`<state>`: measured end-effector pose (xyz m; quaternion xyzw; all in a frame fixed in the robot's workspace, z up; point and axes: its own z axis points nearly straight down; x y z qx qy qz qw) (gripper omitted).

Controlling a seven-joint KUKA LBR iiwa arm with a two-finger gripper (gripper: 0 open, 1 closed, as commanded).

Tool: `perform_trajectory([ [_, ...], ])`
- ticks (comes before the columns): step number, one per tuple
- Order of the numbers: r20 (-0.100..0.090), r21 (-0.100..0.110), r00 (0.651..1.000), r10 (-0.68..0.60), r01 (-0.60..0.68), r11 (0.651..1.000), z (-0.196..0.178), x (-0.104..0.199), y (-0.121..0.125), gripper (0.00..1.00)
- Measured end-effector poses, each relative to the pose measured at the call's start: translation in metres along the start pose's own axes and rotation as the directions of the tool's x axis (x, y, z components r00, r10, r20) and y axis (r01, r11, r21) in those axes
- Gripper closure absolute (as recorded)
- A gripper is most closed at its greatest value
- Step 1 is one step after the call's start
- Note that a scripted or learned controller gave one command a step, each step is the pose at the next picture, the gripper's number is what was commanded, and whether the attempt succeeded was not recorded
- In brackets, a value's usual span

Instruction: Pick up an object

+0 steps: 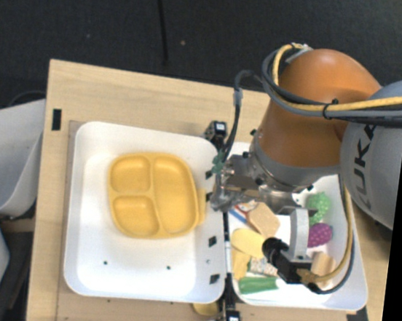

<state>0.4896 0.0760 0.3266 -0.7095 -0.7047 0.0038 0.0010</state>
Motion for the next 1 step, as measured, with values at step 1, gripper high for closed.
perform_trajectory([
  [1, -0.004, -0.016, 1.0, -0.004, 0.004, 1.0, -0.0787, -0.0179, 0.0006, 1.0],
])
